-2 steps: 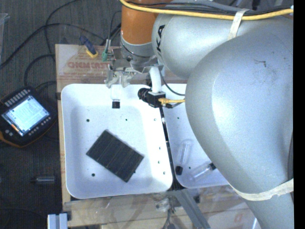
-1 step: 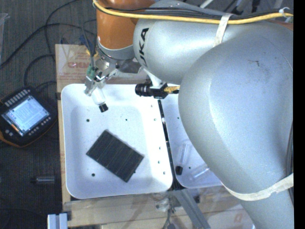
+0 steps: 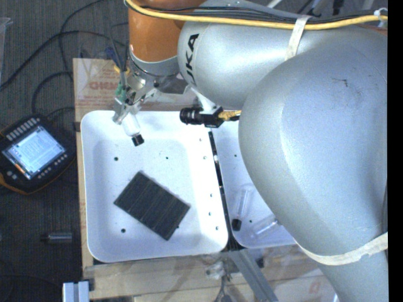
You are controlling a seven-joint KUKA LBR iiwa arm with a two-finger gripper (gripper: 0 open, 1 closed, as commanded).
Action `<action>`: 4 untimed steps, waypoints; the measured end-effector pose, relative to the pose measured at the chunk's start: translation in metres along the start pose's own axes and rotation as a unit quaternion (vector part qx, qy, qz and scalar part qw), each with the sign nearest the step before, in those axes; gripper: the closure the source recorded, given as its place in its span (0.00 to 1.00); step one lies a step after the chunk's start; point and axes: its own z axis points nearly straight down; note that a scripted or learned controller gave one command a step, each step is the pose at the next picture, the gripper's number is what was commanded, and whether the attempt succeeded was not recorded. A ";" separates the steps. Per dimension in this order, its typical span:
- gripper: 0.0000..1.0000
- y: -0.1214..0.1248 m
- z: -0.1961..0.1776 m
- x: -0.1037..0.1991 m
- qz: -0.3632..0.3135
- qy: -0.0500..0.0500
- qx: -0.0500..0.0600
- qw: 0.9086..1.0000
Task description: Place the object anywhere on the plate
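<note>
The object, a small white cylinder with a black tip, sits right at the lower end of the gripper, slanting down and to the right with the black tip lowest. We see it touching or just under the gripper, but we cannot tell whether the gripper is open or closed on it, nor whether the black tip rests on the bin floor. Both are over the far left corner of the left bin, near its back wall. Above the gripper we note the orange band and the grey arm, which fills the right and top of the view, with a yellow cable strung across it and a black fitting at the bin's back rim. The plate, a dark ribbed rectangle turned at an angle, lies flat on the floor of the same bin, toward its front and well apart from the object. A few small dark dots mark the white floor around it. The right bin is mostly covered by the arm; in its visible part we see two clear pieces and a small black bit. Left of the bins, a pendant with a lit screen lies on the dark floor among cables.
</note>
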 end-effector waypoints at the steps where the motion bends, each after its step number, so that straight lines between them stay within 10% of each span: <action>1: 1.00 -0.011 -0.042 0.008 -0.239 0.001 -0.002 0.971; 2: 1.00 -0.003 -0.052 0.013 -0.439 0.000 -0.003 0.899; 3: 1.00 0.000 -0.214 0.009 -0.599 -0.001 -0.004 0.800; 4: 1.00 0.002 -0.223 0.010 -0.600 -0.001 -0.008 0.800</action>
